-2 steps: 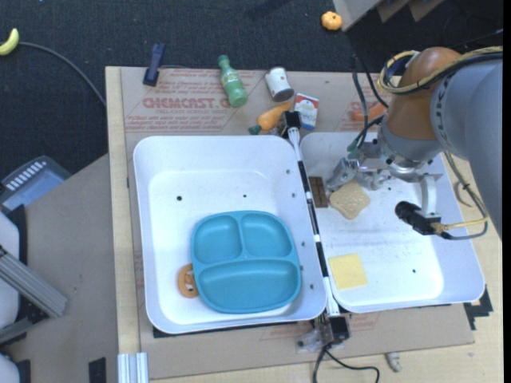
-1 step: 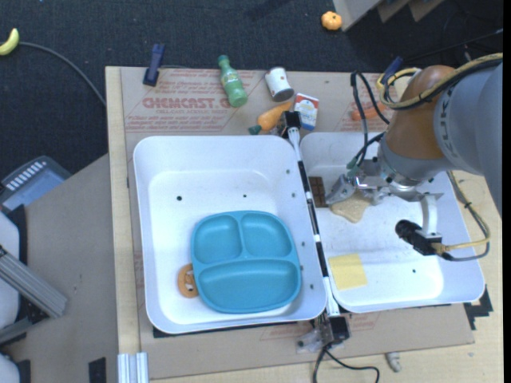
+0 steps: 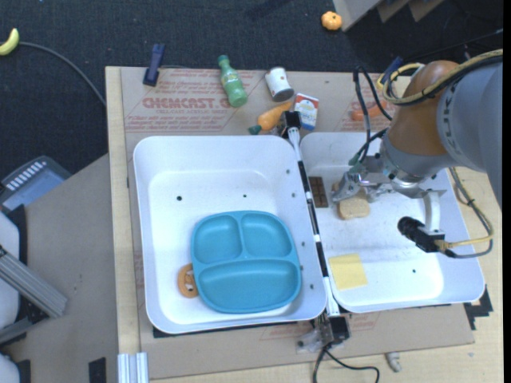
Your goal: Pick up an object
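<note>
Nearest the camera, a blue divided plate (image 3: pixel 243 260) lies in the left bin (image 3: pixel 160 174) with a small brown pretzel-like piece (image 3: pixel 187 281) touching its left edge, and a yellow square slice (image 3: pixel 348 271) lies flat in the right bin (image 3: pixel 447 282). Farther back in that bin the gripper (image 3: pixel 355 190) is down just over a tan bread-like piece (image 3: pixel 354 208); whether it grips the piece I cannot tell. Beyond the bins, a green bottle (image 3: pixel 232 82) lies on the board
</note>
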Motion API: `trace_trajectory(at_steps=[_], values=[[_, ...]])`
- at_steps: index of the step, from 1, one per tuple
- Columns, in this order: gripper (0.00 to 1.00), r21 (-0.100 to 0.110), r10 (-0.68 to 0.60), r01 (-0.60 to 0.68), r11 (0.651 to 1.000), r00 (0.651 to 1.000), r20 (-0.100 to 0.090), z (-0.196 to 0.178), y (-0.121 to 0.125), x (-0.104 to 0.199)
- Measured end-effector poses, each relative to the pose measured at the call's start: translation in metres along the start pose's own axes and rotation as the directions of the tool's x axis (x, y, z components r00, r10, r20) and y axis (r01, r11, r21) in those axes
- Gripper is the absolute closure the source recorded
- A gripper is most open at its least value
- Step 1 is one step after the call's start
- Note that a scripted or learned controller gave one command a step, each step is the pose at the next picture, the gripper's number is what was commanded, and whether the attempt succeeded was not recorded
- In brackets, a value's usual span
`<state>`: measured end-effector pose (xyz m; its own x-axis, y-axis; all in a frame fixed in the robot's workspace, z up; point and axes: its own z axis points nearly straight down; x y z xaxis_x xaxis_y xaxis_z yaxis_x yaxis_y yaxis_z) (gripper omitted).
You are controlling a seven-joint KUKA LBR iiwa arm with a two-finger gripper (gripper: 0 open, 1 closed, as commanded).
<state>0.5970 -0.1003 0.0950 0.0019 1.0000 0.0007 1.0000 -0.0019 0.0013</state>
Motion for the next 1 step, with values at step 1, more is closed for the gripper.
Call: trace_trajectory(at_steps=[1], values=[[1.00,-0.001,-0.004,0.004,1.000,1.000,-0.001,-0.1091,-0.0476,0.0785]])
